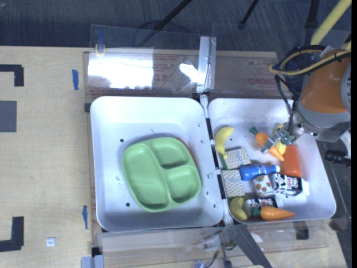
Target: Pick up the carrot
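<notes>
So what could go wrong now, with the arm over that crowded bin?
1. The gripper sits at the back of the right bin, over a small orange toy and an orange block; it may grab one of these instead.
2. The carrot lies at the bin's front edge, pressed against neighbouring toys, so the gripper may have little room around it.

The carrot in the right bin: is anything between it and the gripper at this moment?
Yes. The gripper is at the upper part of the right bin, while the carrot lies by the near rim. Between them sit an orange block, a blue-and-white bottle and a black-and-white carton.
</notes>
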Action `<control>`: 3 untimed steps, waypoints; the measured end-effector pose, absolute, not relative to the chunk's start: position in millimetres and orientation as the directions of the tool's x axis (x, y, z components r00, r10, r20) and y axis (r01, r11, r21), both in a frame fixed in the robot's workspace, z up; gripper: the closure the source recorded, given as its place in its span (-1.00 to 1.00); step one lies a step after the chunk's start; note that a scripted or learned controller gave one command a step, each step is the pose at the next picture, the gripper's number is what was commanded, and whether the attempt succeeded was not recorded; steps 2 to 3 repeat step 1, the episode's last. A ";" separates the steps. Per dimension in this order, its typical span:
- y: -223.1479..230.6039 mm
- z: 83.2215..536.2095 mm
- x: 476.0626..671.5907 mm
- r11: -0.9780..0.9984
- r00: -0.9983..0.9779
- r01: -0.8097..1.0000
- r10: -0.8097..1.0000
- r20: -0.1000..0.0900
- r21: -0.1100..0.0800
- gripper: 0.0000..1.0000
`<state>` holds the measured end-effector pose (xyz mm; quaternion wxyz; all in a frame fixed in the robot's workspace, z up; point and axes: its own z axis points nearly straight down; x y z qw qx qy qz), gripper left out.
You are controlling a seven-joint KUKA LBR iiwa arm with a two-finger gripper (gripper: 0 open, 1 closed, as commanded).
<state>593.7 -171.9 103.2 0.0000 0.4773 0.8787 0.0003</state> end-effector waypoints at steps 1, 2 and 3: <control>-129.6 202.9 636.1 0.484 -0.484 0.875 0.875 -0.003 0.003 1.00; -129.6 202.9 636.1 0.484 -0.484 0.875 0.875 -0.003 0.003 1.00; -129.6 202.9 636.1 0.484 -0.484 0.875 0.875 -0.003 0.003 1.00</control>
